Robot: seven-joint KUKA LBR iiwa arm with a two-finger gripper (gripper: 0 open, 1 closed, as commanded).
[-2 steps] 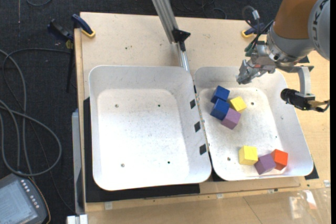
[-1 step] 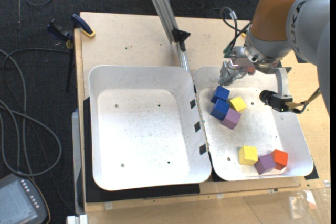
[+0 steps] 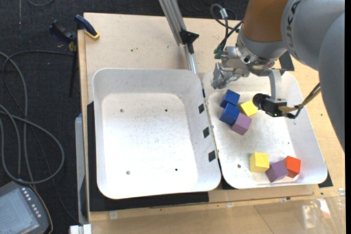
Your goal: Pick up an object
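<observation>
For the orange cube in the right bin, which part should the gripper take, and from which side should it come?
Probably from straight above. The orange cube touches the purple cube on its left and sits near the right bin's lower rim, so the fingers would best close on its two faces that look free, the upper and lower ones in the view. The gripper is far from it.

Two white bins [image 3: 148, 118], left one speckled with dark dots. Right bin: two blue cubes [image 3: 230, 107], two yellow [image 3: 259, 161], two purple [image 3: 241, 124], one orange [image 3: 293, 165]. Arm [image 3: 307, 13] grey, orange band. Bench [image 3: 137, 41] tan.
</observation>
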